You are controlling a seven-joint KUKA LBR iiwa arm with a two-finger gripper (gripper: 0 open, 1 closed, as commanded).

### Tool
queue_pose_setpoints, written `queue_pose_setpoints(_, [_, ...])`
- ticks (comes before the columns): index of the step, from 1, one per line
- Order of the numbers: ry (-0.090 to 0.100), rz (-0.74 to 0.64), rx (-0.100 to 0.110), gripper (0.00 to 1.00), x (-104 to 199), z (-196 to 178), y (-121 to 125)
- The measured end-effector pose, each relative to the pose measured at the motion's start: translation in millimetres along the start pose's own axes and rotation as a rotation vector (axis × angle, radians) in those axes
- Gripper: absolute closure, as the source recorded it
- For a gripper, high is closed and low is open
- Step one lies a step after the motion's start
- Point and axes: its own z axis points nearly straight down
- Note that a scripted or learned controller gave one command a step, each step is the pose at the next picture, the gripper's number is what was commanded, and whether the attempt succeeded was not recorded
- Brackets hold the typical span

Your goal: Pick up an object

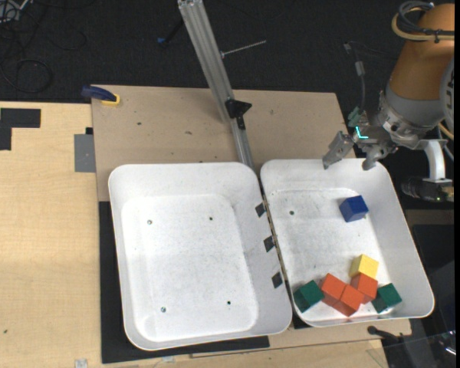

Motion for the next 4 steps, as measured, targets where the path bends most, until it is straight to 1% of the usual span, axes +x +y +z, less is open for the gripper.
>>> queue_pose_setpoints(1, [-0.001,-0.002,-0.004,0.00,0.3,-2.9,0.8])
queue_pose_setpoints(2, [0.000,-0.002,-0.001,0.00,6.3,42.5,1.9])
queue_pose_setpoints(3, [0.000,0.001,0.002,0.00,8.0,107.6,-1.8])
queue_pose_setpoints(4, [-0.001,0.001,-0.002,0.00,9.2,161.2,-2.2])
